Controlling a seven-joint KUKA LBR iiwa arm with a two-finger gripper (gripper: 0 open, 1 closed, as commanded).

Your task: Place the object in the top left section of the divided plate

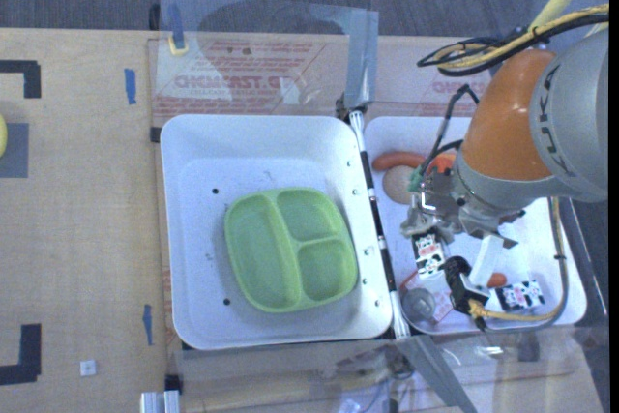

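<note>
Legible writing was limited: red lettering on a clear sheet [242, 77] lying behind the left bin [193, 135] appeared mirrored and could not be read with confidence, and part of the maker's name, "KU", showed on the grey arm [580, 111] beside its orange band [503, 126]. The arm reached in from the right and stood over the right bin [573, 300], with the hand [428, 225] pointing down above that bin's left half, close to the wall shared by the two bins. Whether the hand was open or closed could not be determined, and nothing could be seen in its grip. The left bin contained a green divided plate [290, 247], lying flat and slightly turned, with one large section on its left and two smaller sections on its right. The right bin contained an orange-red sausage [395, 160] near its far left corner, a beige egg-shaped item [397, 185] just beside it, a small black-and-white card [428, 252] below the hand, a grey disc [421, 305] at the near edge, a small orange piece [496, 280] and a black-and-white toy [527, 295]. Which of these was the task's item could not be established; all lay in the right bin, apart from the plate. Both bins rested on a wooden tabletop [77, 208] marked with blue tape [130, 85].
</note>
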